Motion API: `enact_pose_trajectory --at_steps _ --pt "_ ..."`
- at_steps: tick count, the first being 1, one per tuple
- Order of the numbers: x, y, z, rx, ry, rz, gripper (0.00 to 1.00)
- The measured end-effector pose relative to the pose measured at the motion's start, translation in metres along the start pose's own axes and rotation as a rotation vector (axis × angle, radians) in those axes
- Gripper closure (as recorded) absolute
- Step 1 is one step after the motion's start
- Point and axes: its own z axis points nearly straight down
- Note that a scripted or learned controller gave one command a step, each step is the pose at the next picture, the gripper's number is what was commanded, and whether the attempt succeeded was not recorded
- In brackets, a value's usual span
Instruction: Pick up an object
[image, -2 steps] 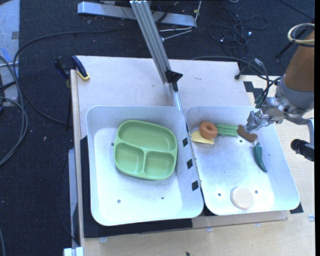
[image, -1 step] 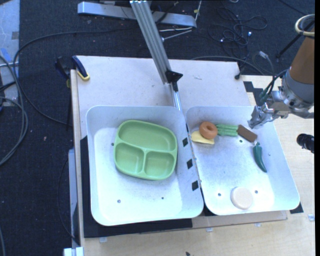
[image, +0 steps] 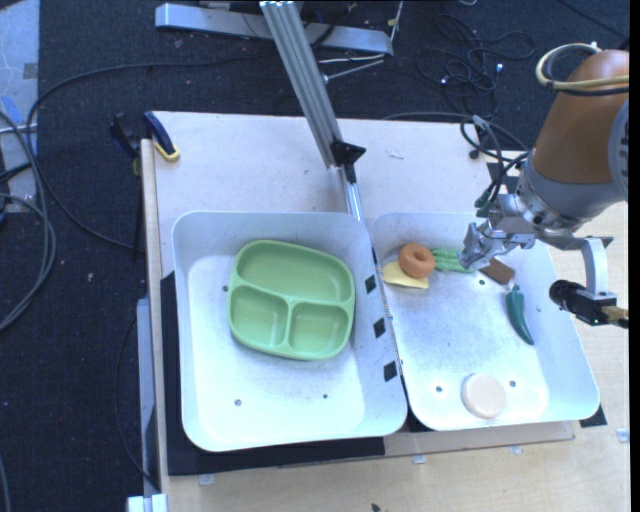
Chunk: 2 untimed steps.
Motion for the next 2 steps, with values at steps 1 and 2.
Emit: enact_pose_trajectory --at_steps 1,2 --pt "0.052 -0.001 0.016 0.0 0.001 -0.002 1.0" --pt "0.107 -0.013 0.024 0.0 0.0 -0.001 1.0"
